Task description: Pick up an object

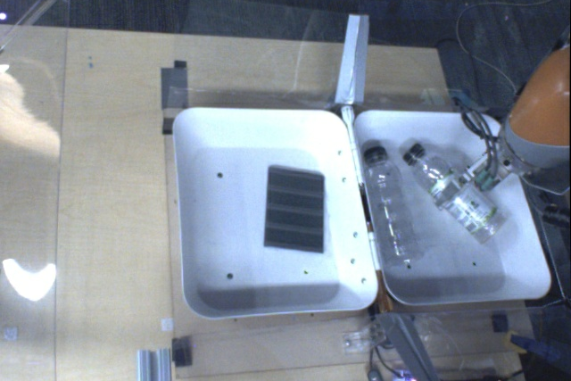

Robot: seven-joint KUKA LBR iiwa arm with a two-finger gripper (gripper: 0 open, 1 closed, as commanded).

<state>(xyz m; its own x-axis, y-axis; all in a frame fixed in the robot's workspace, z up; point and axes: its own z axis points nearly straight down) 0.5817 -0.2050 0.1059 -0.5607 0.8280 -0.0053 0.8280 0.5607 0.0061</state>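
Though the claw (471,185) sits low over a clear bottle (449,194) in the right bin (526,277), I cannot tell its state. Light, smooth and slippery, that bottle wants gripping mid-body. Another bottle (389,201) lies well to its left.

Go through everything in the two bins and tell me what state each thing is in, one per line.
Dark ribbed block: lying flat in the left bin, untouched.
Left bottle: clear, capped, lying on its side in the right bin.
Right bottle: clear, capped, lying on its side at a slant, with the gripper over it.
Gripper: finger state too small to tell.
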